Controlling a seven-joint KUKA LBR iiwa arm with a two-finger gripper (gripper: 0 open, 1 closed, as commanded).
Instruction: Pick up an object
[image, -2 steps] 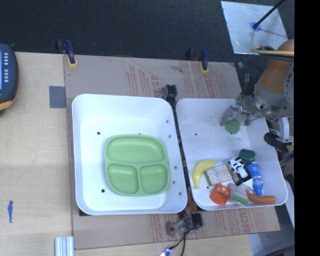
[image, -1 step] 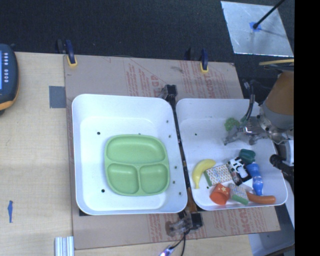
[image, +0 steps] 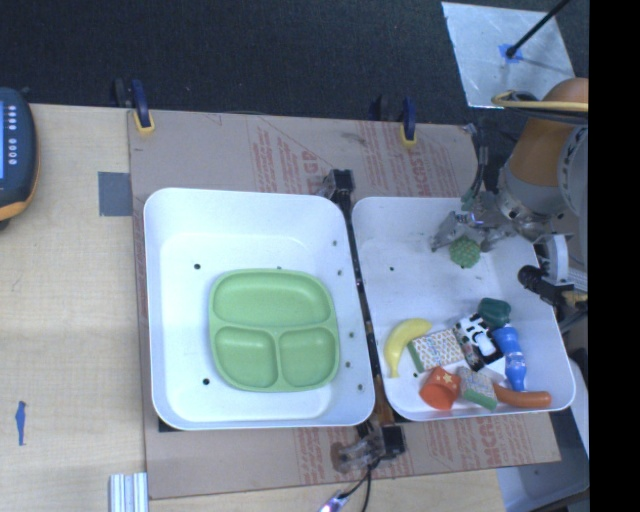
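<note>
The hand (image: 466, 238) is hanging over the right bin's (image: 400, 300) far end, its fingers spreading open around a small green object (image: 465, 254) just beneath. Nothing is being lifted yet; closing and raising are remaining. Toys are lying piled well nearer the camera than the hand, the green tray (image: 272, 328) sitting farther left.

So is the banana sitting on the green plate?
No, the banana lies in the right bin with the other toys, while the green divided plate sits in the left bin.
</note>
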